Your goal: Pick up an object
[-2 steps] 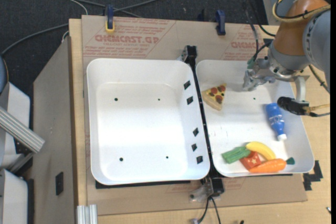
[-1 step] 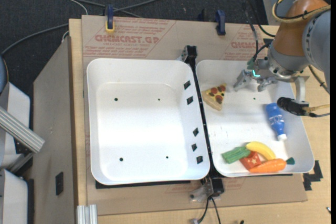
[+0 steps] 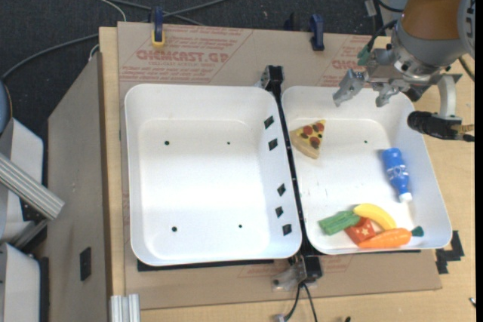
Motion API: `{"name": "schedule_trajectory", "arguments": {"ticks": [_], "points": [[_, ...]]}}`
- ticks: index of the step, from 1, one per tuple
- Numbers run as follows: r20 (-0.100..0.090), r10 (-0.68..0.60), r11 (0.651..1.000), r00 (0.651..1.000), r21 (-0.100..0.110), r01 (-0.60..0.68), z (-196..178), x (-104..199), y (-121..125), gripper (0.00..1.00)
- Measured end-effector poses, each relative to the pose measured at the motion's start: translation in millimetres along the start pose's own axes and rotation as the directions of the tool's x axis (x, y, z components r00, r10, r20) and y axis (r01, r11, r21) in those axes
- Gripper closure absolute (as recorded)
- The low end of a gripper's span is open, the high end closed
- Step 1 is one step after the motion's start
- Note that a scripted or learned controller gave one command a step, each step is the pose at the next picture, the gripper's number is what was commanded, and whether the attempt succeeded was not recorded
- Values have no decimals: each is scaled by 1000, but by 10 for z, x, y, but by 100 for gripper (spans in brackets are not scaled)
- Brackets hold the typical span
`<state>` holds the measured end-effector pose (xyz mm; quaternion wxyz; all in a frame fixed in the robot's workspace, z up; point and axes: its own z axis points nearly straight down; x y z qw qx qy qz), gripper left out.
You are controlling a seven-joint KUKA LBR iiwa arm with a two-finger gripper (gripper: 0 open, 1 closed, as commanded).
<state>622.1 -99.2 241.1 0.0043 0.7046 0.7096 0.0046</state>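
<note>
My gripper (image 3: pixel 367 91) hangs above the far edge of the right bin (image 3: pixel 434 192), open, with nothing between its fingers. Below and to its left a pizza slice (image 3: pixel 310 138) lies on the bin floor. A blue bottle (image 3: pixel 396 172) lies by the right wall. At the near edge a yellow banana (image 3: pixel 376 215), a green piece (image 3: pixel 339 222), a red piece (image 3: pixel 360 231) and an orange carrot (image 3: pixel 387 238) lie bunched together.
The left bin (image 3: pixel 136 185) sits beside the right one, with black clips (image 3: pixel 273 162) along the shared wall. Clamps (image 3: pixel 158 26) hold the cardboard base at the back. Cables run across the dark floor behind the bench.
</note>
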Motion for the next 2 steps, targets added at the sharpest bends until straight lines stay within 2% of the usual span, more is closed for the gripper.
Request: {"name": "schedule_trajectory", "arguments": {"ticks": [1, 2], "points": [[-1, 4, 1000, 1000, 11, -4, -333, 242, -287, 0], [-2, 16, 999, 1000, 32, -16, 1546, -495, -969, 0]]}}
